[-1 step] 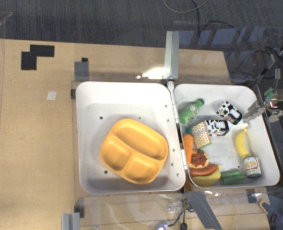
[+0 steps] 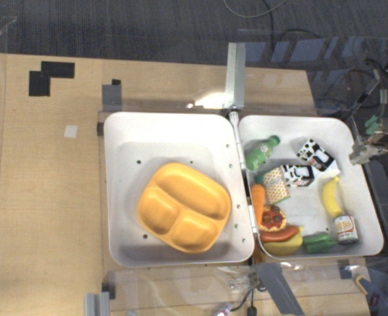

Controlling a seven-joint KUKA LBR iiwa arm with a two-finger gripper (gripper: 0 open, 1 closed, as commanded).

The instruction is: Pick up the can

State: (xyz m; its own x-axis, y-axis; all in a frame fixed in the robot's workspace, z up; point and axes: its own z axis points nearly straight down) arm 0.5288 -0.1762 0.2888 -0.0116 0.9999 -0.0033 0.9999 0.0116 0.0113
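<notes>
Can (image 2: pixel 345 229) lies in the right bin (image 2: pixel 362 147), front right corner, close to the bin wall, looks tipped on its side. Green pepper-like toy (image 2: pixel 319 242) just beside it on the left, banana (image 2: pixel 331 197) just above it. Rest of the clutter sits further left: green bottle (image 2: pixel 262 151), two black-and-white cow-print pieces (image 2: pixel 307 163), carrot (image 2: pixel 258 196), pizza slice toy (image 2: pixel 273 217), yellow fruit (image 2: pixel 283 243). Left bin (image 2: pixel 118 176) holds a yellow divided tray (image 2: pixel 183 206).

Risks: the wall near the can leaves little room for a finger on that side, so a descent could hit the rim; the round can may roll or slip out of a pinch; the banana or green toy could get grabbed or nudged instead.

Pincer (image 2: pixel 371 151) sits at the right edge over the bin rim, well apart from the can, touching nothing I can make out, holding nothing visible; opening too small and blurred, cannot tell
</notes>
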